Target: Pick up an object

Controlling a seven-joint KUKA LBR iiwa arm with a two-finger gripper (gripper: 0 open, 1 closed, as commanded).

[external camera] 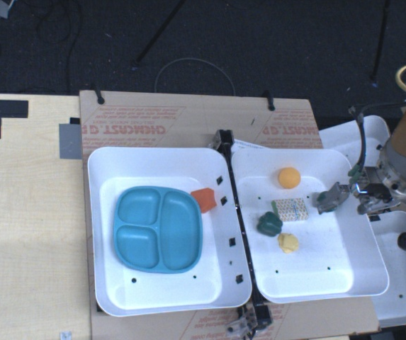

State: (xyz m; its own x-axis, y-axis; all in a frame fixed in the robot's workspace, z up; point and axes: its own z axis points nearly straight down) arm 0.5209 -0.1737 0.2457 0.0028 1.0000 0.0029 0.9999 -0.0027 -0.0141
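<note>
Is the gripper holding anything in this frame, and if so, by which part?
Nothing is held. The gripper sits over the right bin, apart from the patterned block; no object sits between its fingers.

A single fixed camera looks down from above the bench at a slant, far enough back to take in both white bins side by side: the left bin [156,229] sits centre-frame, the right bin [316,222] toward the right. Its upper field reaches past the bench to dark floor [188,34]. The arm [394,168] enters from the right edge, partly cropped
</note>
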